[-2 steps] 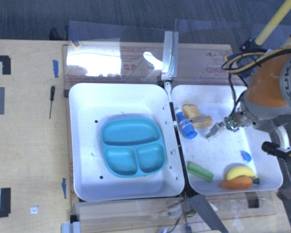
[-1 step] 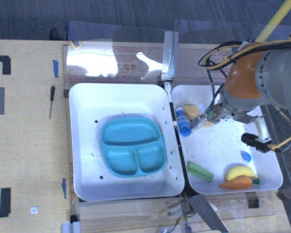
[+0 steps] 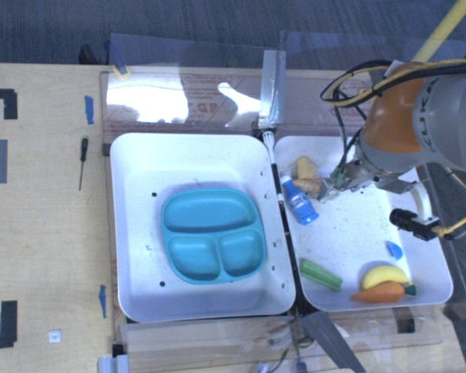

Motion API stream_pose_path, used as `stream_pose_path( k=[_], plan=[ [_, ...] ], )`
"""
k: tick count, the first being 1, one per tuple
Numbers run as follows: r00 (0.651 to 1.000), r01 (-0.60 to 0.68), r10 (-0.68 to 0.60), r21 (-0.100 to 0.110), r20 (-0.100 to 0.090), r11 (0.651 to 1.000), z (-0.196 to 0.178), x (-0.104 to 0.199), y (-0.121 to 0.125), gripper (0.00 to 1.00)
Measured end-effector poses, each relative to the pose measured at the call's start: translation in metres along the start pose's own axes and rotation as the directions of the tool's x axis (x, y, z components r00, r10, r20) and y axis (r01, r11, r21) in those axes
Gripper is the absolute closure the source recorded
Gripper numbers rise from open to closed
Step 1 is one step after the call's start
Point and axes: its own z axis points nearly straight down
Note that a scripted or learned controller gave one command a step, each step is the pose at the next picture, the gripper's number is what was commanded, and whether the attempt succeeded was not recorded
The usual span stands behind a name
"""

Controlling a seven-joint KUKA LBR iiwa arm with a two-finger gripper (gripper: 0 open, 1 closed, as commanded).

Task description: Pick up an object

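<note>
blue bottle [image 3: 300, 205]: lies tilted at the left edge of the right bin [image 3: 349, 243], touching a tan object [image 3: 307, 172] above it; likely light, rigid and slippery, best gripped across its body. gripper [image 3: 332, 188]: just right of the bottle; finger state cannot be told. 1 green piece [image 3: 321, 275] lies below the bottle.

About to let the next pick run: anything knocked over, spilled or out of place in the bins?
Nothing looks spilled or broken. The blue bottle lies on its side in the right bin, against the divider, next to the tan item by the claw. The teal tray sits flat in the left bin.
</note>
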Motion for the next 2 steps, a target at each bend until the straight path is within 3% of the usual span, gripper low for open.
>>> stream_pose_path(
  k=[1, 2],
  plan=[
    [0.991, 0.134, -0.134, 0.005, -0.005, 0.991, 0.0124, -0.0234, 0.0085, 1.0],
    [0.991, 0.134, -0.134, 0.006, -0.006, 0.991, 0.0132, -0.0233, 0.0081, 0.0]
  ],
)
